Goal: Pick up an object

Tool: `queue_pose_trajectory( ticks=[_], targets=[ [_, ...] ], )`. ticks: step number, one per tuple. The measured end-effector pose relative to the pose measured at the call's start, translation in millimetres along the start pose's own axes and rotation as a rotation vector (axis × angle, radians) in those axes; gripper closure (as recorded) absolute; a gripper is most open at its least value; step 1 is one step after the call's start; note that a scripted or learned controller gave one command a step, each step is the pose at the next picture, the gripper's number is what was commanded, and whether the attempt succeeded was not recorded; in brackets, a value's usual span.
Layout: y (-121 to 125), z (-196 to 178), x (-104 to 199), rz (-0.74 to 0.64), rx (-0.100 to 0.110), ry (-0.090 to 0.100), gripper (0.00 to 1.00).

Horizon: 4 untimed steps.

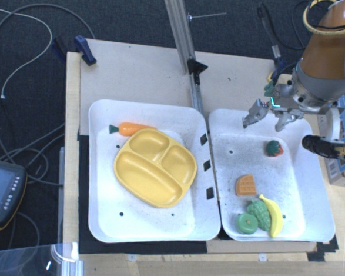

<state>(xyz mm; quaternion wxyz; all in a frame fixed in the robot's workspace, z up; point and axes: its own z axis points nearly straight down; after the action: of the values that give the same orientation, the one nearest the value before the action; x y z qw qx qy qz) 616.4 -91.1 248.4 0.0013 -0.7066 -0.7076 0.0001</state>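
A wooden bench (142,67) holds two white bins. Over the right bin (310,191) the gripper (270,116) hangs open, holding nothing. A small red and green toy (273,148) sits just below. It looks round, so it might roll away when grabbed.

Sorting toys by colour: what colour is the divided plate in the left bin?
Yellow; the divided plate shows clearly in the camera view.

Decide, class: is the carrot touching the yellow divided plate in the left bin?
Touching. In the camera view the carrot lies against the upper rim of the yellow divided plate, with no white bin floor visible between them.
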Motion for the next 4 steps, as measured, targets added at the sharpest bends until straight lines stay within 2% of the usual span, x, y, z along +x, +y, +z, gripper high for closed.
queue_pose_trajectory(
  ticks=[2, 3, 4],
  targets=[
    [5.8, 121.2, 7.0, 0.000, 0.007, 0.000, 0.00],
    [5.0, 158.3, 7.8, 0.001, 0.005, 0.000, 0.00],
    [6.9, 144.2, 8.2, 0.001, -0.002, 0.000, 1.00]
  ],
)
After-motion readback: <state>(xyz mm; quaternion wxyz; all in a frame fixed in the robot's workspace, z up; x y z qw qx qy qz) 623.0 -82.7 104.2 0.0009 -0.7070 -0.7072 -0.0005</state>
